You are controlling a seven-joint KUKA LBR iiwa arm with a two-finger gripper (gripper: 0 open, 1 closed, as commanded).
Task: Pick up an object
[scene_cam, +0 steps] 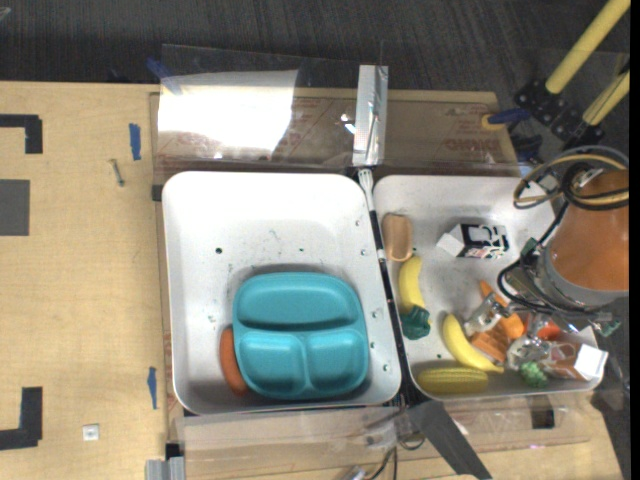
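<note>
The right bin [440, 196] holds several toy foods. A yellow banana [410, 280] lies by its left wall, with a small teal piece [415, 321] at its lower end. A second banana [463, 342] and a yellow corn cob [450, 378] lie near the front wall. My gripper [507, 328] is low in the right bin's front right part, over a cluster of orange [490, 344], green [535, 373] and red pieces. The cluster and cables hide how it stands. The orange band [597, 248] sits above it.
The left bin [200, 228] holds a teal divided tray [298, 333] with an orange object [230, 360] tucked under its left edge. A brown roll [397, 236] and a black-and-white box [478, 240] lie at the back of the right bin. A white block [591, 361] sits at the front right.
</note>
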